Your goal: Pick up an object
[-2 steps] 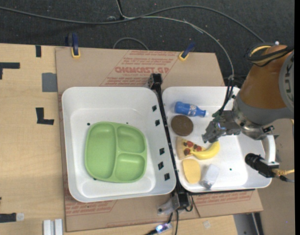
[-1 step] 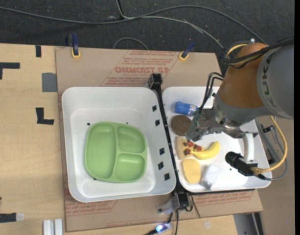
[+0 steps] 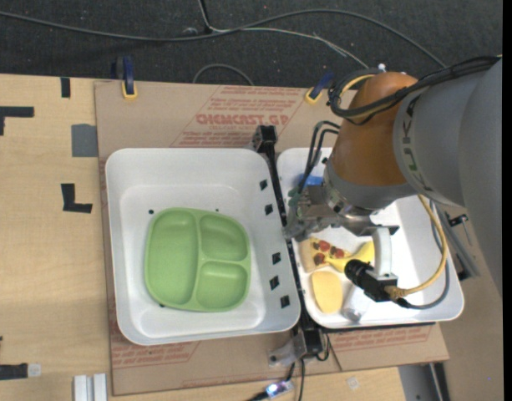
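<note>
While arm (image 3: pixel 381 140) hides end effector, grip unclear | smooth green sectioned plate (image 3: pixel 198 259) | yellow wedge (image 3: pixel 327 291)

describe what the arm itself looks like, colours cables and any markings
The arm is a thick rounded grey body with a glossy orange band above the wrist and part of dark lettering on the grey shell. Black cables loop beside the orange band, and a yellow cable curves under the wrist to a black fitting.

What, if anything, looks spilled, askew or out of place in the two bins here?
Nothing stands out. The green divided plate lies flat in the left bin. In the right bin, a few yellow pieces lie below the arm, within the walls.
</note>
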Robot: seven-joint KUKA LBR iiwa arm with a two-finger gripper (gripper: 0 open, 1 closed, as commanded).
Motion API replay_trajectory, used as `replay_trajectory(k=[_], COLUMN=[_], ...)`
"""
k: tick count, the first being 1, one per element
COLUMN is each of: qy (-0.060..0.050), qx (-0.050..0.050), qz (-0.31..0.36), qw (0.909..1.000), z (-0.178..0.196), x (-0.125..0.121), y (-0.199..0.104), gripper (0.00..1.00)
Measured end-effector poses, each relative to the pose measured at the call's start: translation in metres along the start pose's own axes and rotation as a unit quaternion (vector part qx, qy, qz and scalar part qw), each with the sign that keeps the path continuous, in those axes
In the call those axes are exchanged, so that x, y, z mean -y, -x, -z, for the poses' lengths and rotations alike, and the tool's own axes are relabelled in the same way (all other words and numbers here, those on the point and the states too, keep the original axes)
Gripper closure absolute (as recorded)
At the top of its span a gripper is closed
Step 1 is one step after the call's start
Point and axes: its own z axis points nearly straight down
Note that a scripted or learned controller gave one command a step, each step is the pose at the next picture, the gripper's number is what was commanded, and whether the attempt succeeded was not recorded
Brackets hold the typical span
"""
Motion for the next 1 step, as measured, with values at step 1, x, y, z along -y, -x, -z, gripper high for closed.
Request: replay_trajectory(k=[1], qy=[0.000], qx=[0.000], qz=[-0.001], qw=[1.0000], z=[-0.0006], x=[0.0051], y=[-0.0439], gripper=[1.00])
